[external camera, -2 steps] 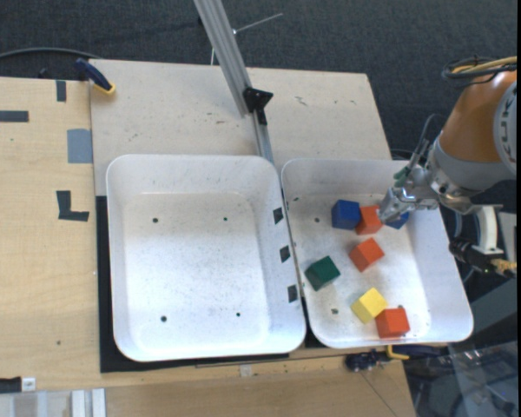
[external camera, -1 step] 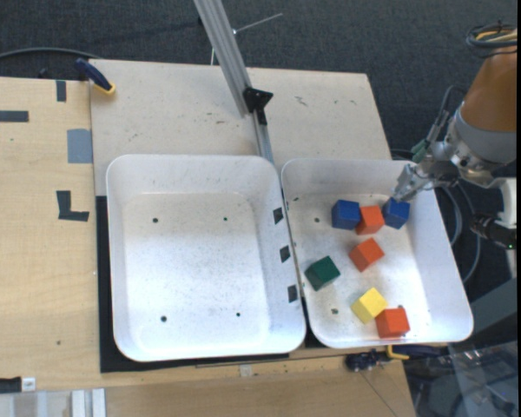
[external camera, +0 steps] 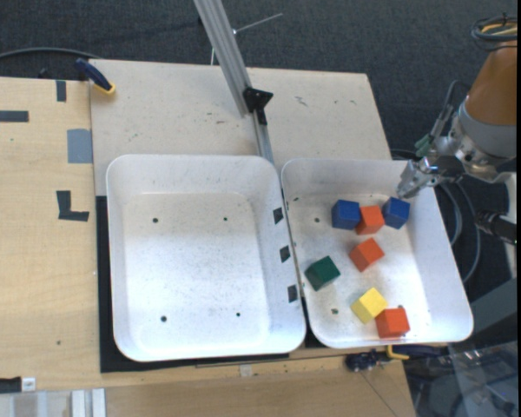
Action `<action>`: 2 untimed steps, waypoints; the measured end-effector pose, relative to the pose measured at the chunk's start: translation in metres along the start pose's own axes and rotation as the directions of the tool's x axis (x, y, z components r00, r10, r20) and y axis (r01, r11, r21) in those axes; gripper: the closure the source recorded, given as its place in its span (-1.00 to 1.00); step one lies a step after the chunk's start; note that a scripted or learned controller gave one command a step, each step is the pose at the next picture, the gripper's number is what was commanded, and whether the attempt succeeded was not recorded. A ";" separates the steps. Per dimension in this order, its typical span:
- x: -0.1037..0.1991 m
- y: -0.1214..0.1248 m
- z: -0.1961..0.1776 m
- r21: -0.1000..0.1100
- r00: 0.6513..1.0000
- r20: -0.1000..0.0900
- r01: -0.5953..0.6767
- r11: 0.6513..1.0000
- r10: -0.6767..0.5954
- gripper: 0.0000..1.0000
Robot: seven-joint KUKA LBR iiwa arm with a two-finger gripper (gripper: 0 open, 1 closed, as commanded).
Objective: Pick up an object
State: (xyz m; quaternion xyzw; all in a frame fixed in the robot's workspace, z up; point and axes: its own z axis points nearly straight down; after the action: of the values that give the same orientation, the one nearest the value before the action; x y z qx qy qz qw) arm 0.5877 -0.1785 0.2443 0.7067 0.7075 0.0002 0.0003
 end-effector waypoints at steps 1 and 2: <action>0.060 -0.007 -0.006 0.001 1.000 -0.002 0.005 1.000 -0.005 1.00; 0.114 -0.008 -0.011 0.001 1.000 -0.002 0.006 1.000 -0.006 1.00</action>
State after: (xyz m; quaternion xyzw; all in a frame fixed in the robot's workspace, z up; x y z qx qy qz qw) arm 0.5796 -0.0645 0.2556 0.7045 0.7097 0.0006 -0.0011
